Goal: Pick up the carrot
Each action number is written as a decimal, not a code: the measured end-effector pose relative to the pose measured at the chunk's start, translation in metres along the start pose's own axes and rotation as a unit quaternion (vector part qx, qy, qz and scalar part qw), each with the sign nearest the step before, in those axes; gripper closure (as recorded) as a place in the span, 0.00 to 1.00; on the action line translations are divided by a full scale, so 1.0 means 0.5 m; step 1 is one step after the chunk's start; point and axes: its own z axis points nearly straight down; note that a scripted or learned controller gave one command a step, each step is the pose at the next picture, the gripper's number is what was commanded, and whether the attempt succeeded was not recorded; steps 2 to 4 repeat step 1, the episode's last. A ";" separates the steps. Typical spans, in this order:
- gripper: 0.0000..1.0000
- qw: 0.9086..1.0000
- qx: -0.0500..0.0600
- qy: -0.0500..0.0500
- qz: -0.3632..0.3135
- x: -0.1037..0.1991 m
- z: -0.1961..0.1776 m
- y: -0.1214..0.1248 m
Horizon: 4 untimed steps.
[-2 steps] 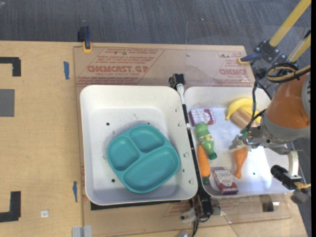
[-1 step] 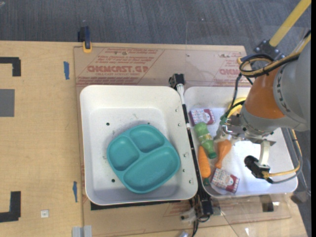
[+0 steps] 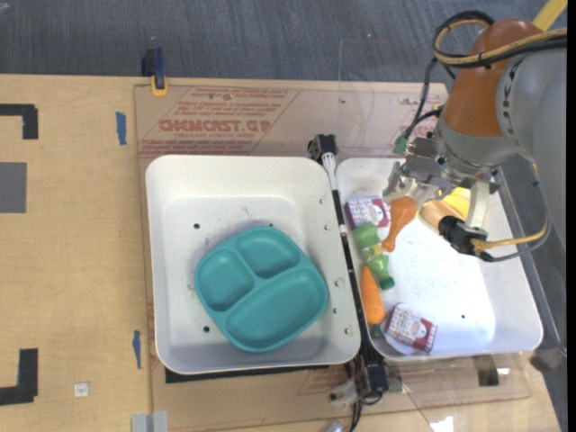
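Closest to the camera is the table's (image 3: 72, 241) near edge, bare wood at the left. The left bin (image 3: 155, 241) holds a teal divided plate (image 3: 261, 286), set toward its 6 o'clock side, with open white floor around it at 12 o'clock.

Across the shared rim, things crowd the right bin's (image 3: 513, 331) 9 o'clock wall: a purple-and-white carton (image 3: 367, 211), two green pieces (image 3: 365, 235), and a thick orange piece (image 3: 372, 297) lying along the wall. A second carton (image 3: 411, 328) sits at 6 o'clock near the front rim.

The carrot (image 3: 399, 223) is tilted, with its thick end just under the tool (image 3: 416, 187) and its tip pointing toward 7 o'clock, near the green pieces. Whether the tool is clenched or released on it cannot be told. A yellow-orange piece (image 3: 443, 210) lies just beside the tool at 4 o'clock. The bin floor from the middle to 3 o'clock is open.
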 end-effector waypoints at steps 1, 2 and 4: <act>1.00 1.000 0.008 0.000 0.015 0.178 0.023 -0.042; 1.00 1.000 0.008 0.000 0.015 0.178 0.023 -0.042; 1.00 1.000 0.008 0.000 0.015 0.178 0.023 -0.042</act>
